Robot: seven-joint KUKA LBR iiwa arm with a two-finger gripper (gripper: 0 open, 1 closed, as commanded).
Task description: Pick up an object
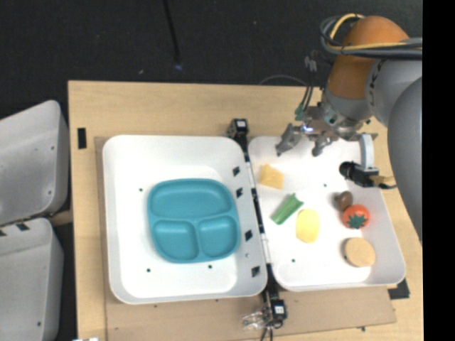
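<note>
The arm reached in from the right, and its gripper [306, 142] hung over the far edge of the right bin [323, 272] with its 2 fingers spread apart and nothing between them. No object had been picked yet; the step in hand looked like the approach, with a target not yet chosen or lined up.

The candidates all lay in the right bin. A pale yellow wedge [271, 176] sat closest to the gripper, just nearer the camera. Beyond it lay a green piece [287, 209], touching or almost touching a yellow lump [308, 226]. Toward the right side sat a small brown item [343, 199], a red tomato-like toy [355, 217] just beside it, and a tan disc [359, 252] nearest the front rim. The left bin [121, 275] held a teal divided tray [192, 219].

The next move probably called for centring the open fingers over 1 object, most likely the wedge, then descending and closing. The wedge's sloped faces could let it slip.
</note>
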